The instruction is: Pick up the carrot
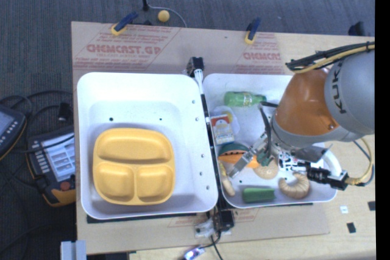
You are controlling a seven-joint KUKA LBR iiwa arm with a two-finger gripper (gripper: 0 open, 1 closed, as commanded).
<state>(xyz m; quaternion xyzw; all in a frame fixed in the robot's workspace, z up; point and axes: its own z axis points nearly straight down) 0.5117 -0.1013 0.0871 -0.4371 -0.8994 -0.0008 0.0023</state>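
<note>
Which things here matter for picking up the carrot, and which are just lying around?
For the job: carrot; gripper, right beside the carrot; right bin.

Lying about: yellow divided tray in the left bin; green bottle; green block; bagel-like ring.

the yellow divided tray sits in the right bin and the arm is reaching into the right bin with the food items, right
Not quite. The camera view shows the yellow divided tray in the left bin, not the right one. The rest holds: the arm reaches into the right bin, where the food items lie, including the carrot and a green bottle.
</note>
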